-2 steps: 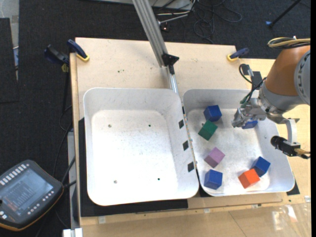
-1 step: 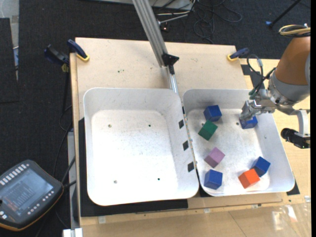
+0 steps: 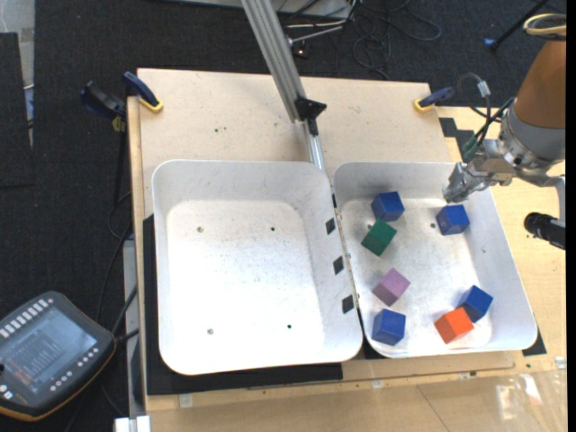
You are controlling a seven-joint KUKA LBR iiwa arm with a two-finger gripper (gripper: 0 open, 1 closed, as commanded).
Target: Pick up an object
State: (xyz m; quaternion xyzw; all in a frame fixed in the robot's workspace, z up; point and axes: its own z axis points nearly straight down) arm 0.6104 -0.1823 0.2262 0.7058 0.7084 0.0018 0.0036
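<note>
The end effector (image 3: 461, 185) hovers above a blue cube (image 3: 453, 219); its grip state is unclear. Descending off-centre could nudge the cube away.

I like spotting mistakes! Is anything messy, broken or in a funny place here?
Nothing looks broken or spilled. All the blocks sit in the right bin, scattered at odd angles; the orange block touches a blue block. The tool hovers beside another blue block.

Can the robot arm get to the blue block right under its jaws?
Probably yes. The gripper hangs just above the blue block near the right bin's far edge. Nothing lies between them, and the other blue block and the green block sit well off to the side.
</note>
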